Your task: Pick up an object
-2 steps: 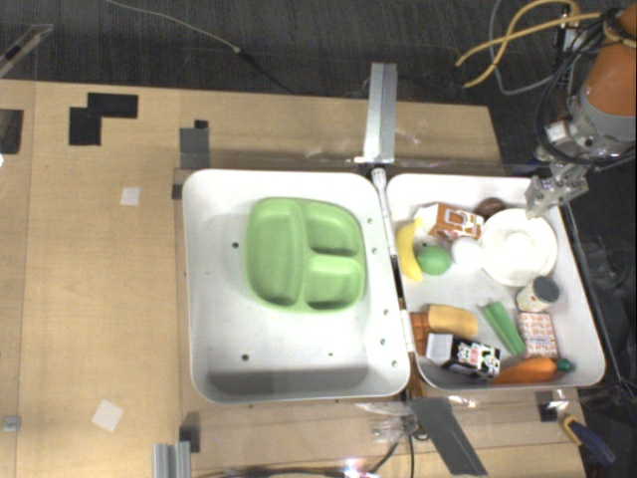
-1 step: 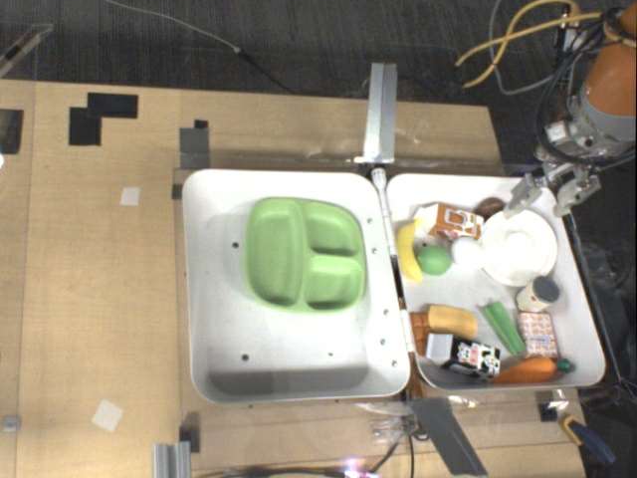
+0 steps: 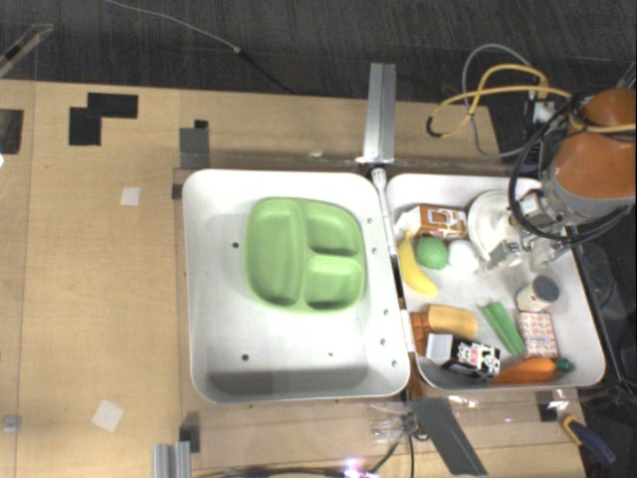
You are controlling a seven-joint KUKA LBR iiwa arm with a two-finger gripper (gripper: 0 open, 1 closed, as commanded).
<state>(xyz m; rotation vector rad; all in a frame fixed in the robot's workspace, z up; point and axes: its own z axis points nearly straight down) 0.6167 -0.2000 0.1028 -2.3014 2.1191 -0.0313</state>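
My gripper hangs below the orange band of the arm, over the upper right part of the right bin. It is just right of a white round dish and above a small grey cap. Further left in that bin lie a green ball, a banana, a white egg shape and a brown packet. Along the near side sit a yellow-orange block, a green stick, a carrot, a black and white box and a patterned card.
The left bin holds a green divided plate. A metal post stands at the back between the two bins. Yellow and grey cables loop behind the right bin, next to the arm.
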